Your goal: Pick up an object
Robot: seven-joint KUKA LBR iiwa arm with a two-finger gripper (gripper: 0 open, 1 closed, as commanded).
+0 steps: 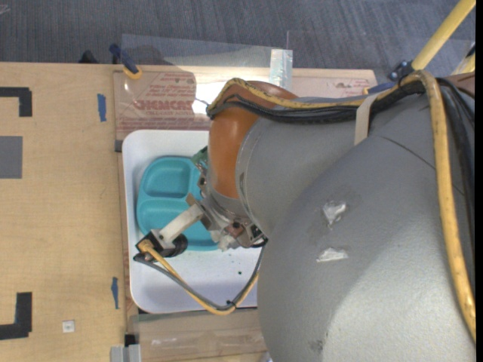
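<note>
A teal divided plate [161, 193] lies in the left half of the white bin [133, 202]. Reaching in from the right, the grey arm with its orange band comes down over the bin, and my gripper [235, 237] sits low at the plate's right edge, just above the bin floor. The wrist hides most of the gripper. A small dark green thing [200, 157] peeks out beside the orange band at the plate's upper right corner; most of it is covered.
The arm's bulk covers the right side of the bin and everything beyond it. A tan wooden board [56, 202] with black marks lies left of the bin. A clear plastic sheet [162, 96] lies behind the bin.
</note>
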